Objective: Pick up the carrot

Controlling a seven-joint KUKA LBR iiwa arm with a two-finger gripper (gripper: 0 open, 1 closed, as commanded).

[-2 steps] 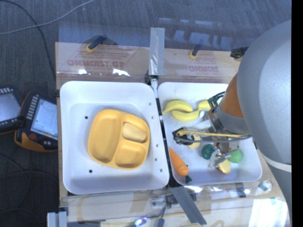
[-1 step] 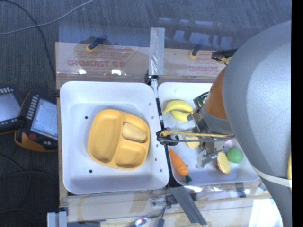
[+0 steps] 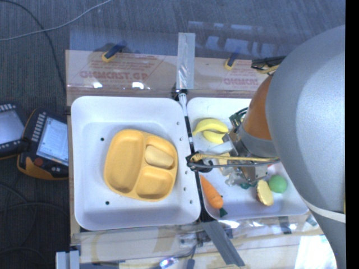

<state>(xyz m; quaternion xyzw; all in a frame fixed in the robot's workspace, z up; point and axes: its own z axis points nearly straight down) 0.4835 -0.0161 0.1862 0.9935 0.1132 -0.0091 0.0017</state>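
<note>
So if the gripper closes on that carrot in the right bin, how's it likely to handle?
The carrot looks like a smooth, tapered toy: probably stiff and light. Its round body may roll or slip from a pinch near the narrow end. It lies close to the bin wall, likely leaving little finger room.

Grey carpet [image 3: 112,15] lay beyond the desk [image 3: 129,74], a thin black cable [image 3: 39,24] trailing across it. Left of the desk sat an orange-edged handheld pendant [image 3: 47,144]. Glare glinted along the desk's near edge.
</note>
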